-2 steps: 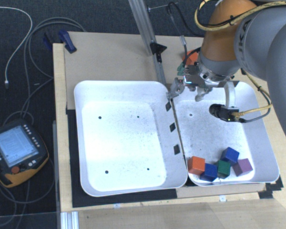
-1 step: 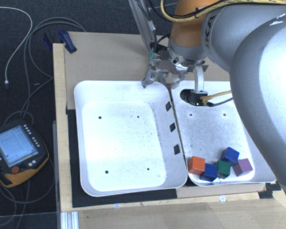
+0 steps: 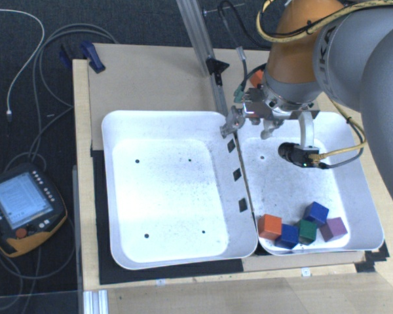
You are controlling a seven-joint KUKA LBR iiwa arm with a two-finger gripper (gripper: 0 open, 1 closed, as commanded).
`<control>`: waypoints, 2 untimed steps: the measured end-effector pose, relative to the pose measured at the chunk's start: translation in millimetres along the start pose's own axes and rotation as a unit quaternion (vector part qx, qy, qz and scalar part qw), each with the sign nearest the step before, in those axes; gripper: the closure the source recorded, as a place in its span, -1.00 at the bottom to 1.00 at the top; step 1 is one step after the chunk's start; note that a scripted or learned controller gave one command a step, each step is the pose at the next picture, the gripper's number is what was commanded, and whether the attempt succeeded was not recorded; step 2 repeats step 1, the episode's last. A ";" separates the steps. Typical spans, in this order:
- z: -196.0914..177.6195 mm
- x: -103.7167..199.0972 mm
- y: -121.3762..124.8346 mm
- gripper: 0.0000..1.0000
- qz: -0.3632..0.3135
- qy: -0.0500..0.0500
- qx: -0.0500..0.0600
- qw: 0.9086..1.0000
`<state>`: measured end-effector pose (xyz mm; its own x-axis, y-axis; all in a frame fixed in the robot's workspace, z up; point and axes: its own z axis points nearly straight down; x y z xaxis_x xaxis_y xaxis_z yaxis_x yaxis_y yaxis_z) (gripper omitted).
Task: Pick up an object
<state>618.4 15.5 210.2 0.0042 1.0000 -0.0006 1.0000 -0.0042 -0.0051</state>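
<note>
Arm [image 3: 370,51] hides right bin's [image 3: 275,191] corner; blocks [image 3: 316,212] overlap.

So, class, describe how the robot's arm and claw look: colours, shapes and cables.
The arm is thick, rounded and smooth grey, with a glossy orange band above the wrist. Thin yellow and black cables loop beside that band. The claw is small, angular and made of silvery metal.
</note>
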 end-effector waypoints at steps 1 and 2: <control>10.8 32.8 -2.8 -1.00 -0.004 0.001 0.000 1.000; 10.8 32.8 -2.8 -1.00 -0.004 0.001 0.000 1.000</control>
